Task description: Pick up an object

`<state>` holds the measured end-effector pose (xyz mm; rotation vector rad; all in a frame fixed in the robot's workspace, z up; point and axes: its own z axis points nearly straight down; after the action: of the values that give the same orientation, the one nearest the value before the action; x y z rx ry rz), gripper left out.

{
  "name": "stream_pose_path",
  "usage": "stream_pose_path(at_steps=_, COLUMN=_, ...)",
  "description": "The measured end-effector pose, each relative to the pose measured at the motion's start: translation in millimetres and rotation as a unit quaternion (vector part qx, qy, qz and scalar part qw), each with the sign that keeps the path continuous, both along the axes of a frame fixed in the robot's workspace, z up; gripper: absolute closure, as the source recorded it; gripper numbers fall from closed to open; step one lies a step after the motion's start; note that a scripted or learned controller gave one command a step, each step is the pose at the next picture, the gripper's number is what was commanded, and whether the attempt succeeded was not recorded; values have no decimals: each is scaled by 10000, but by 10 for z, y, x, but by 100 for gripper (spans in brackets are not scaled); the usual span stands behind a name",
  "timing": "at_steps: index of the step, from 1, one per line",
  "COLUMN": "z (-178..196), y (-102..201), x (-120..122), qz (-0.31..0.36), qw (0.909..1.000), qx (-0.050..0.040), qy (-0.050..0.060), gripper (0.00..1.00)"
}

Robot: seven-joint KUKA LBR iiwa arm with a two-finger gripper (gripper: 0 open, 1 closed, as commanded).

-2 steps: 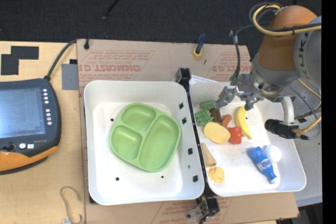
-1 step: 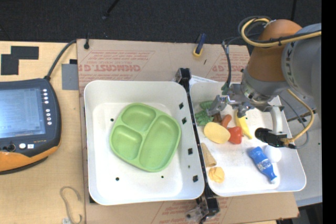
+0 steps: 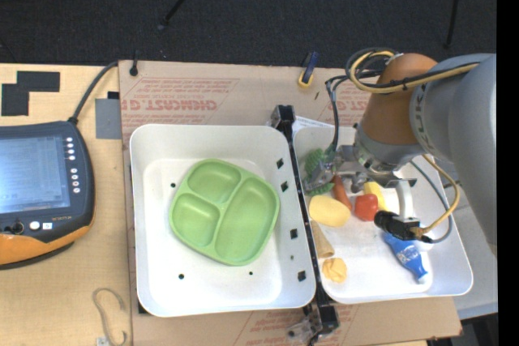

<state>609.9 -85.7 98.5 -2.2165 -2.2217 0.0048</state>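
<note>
We count 2 bins: the left bin [image 3: 154, 174] has 1 green plate [image 3: 225, 211] with open floor all round. The right bin [image 3: 442, 275] has about 6 toys crowded near its left wall, the gripper [image 3: 357, 174] over them, the lemon [image 3: 329, 211] just beside.

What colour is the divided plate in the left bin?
Light green; the plate shows plainly in the camera view.

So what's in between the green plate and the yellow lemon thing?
In the camera view, the bins' white walls meet there, with black clips along the seam. The green plate lies in the left bin, the yellow lemon-like toy in the right.
</note>
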Motion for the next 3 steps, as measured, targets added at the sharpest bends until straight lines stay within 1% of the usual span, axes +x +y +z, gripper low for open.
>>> stream_pose_path(at_steps=1, z=-118, y=2, x=-6, qz=-26, qw=10000, qx=4, qy=3, gripper=0)
stream_pose_path(at_steps=2, z=-15, y=-21, x=-12, qz=-57, qw=10000, qx=5, qy=14, gripper=100)
stream_pose_path(at_steps=3, z=586, y=16, x=-64, qz=-39, qw=10000, qx=0, qy=-32, gripper=100)
